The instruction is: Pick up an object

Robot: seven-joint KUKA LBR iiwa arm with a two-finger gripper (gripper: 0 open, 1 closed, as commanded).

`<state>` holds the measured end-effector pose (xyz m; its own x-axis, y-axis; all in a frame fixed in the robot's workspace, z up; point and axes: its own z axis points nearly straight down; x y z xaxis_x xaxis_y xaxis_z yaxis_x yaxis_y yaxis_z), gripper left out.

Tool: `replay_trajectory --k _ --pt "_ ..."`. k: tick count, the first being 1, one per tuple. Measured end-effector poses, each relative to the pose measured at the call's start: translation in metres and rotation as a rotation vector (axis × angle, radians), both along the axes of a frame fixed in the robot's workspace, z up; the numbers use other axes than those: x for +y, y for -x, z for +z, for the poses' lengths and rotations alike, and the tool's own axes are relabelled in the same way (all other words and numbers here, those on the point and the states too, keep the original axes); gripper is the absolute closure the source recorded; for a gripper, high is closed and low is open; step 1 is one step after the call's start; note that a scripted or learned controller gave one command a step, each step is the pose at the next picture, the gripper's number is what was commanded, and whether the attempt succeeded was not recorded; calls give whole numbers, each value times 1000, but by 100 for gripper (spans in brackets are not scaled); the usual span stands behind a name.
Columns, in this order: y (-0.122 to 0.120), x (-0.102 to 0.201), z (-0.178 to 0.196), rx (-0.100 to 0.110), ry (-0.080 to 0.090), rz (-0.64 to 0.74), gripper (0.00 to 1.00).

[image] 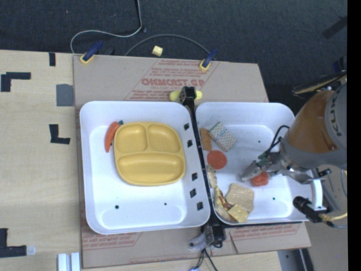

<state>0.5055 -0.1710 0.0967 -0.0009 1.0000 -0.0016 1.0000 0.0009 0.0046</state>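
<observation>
My gripper hangs low over the right bin, near its middle right. A small red object lies right at the gripper's tip, touching or just under it; I cannot tell whether it is gripped. Further left in this bin are a round orange-red disc, a checkered packet and a brownish piece. Pale bread slices and yellowish crackers lie at the front. The left bin holds a yellow divided plate and an orange carrot.
The arm's grey and orange body covers the right bin's right wall. A black divider with clips runs between the bins. Cables, blue clamps and a yellow block lie behind on the cardboard.
</observation>
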Motion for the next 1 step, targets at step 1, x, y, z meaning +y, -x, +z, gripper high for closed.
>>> replay_trajectory --k 1 --pt "-13 74 81 -2 -4 9 100"
